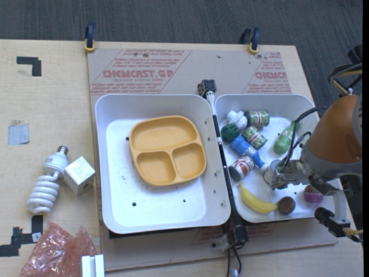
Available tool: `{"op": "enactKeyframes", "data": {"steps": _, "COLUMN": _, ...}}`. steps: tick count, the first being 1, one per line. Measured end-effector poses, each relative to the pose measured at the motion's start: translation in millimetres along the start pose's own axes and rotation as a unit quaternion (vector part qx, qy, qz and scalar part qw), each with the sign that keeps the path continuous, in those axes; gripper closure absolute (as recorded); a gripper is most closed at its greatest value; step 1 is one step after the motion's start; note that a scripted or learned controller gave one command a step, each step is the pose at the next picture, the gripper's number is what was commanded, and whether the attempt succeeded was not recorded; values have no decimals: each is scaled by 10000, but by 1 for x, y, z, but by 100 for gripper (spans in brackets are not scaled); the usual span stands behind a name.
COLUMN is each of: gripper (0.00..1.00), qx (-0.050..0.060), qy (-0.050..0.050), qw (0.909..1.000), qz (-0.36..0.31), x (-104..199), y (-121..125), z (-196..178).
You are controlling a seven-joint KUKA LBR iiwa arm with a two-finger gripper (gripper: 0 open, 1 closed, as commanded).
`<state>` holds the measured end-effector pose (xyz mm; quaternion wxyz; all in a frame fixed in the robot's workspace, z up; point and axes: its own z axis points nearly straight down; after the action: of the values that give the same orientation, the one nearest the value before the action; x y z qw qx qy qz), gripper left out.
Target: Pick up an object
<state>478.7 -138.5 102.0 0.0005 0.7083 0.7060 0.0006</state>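
Claw (pixel 279 176) low over right bin (pixel 300 104), beside yellow banana (pixel 256 201)

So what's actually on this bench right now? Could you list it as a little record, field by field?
left bin: holds a yellow divided tray
right bin: holds a banana, a blue bottle, a green bottle, small cans and other small items
arm: reaches in from the right, over the right bin
gripper: low in the right bin, above the banana; nothing seen held
outside the bins: a spiral light bulb and a white cube to the left
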Motion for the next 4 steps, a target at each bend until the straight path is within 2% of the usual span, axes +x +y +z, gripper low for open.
{"op": "enactKeyframes", "data": {"steps": 1, "gripper": 100, "qx": 1, "qy": -5, "qw": 10000, "qz": -23, "x": 43, "y": 53, "z": -105}}
{"op": "enactKeyframes", "data": {"steps": 2, "gripper": 0, "qx": -2, "qy": -7, "qw": 10000, "qz": -25, "x": 43, "y": 53, "z": -105}}
{"op": "enactKeyframes", "data": {"steps": 3, "gripper": 0, "qx": -32, "qy": -7, "qw": 10000, "qz": -29, "x": 26, "y": 114, "z": -12}}
{"op": "enactKeyframes", "data": {"steps": 4, "gripper": 0, "qx": 6, "qy": -8, "qw": 10000, "qz": -29, "x": 8, "y": 180, "z": 9}}
